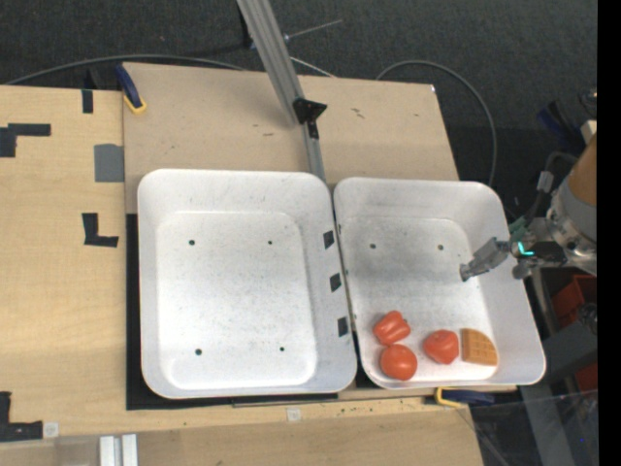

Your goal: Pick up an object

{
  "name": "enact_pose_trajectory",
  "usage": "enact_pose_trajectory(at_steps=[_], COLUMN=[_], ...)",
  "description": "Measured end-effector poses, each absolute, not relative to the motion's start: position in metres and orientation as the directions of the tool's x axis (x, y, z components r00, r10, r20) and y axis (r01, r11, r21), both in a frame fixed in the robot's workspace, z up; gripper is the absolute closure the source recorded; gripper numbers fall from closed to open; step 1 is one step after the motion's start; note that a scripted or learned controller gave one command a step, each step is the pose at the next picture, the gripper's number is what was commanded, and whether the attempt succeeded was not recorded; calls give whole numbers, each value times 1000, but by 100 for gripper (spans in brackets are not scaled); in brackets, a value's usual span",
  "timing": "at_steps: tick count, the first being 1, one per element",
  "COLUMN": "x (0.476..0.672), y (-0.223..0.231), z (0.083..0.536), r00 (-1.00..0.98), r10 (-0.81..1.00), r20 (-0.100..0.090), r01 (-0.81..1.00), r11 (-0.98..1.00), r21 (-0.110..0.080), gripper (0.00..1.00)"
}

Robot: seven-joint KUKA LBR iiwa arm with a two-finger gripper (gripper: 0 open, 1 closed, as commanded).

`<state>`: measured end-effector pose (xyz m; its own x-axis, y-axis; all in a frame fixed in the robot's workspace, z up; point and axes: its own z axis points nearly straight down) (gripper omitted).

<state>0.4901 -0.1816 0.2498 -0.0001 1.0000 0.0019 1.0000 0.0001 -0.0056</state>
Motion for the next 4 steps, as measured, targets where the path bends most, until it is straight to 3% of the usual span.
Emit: enact_pose_trajectory(at_steps=[1, 2, 4], x=[491, 491, 492], y=[-181, -178, -169], z=[252, 188, 88], r00=[-2, -1, 0], r10=[1000, 1000, 1000], r20=[1, 2, -1], r01=[1000, 1000, 1000], r11=[2, 1, 0], r21=[-1, -8, -1], gripper=[0, 0, 0])
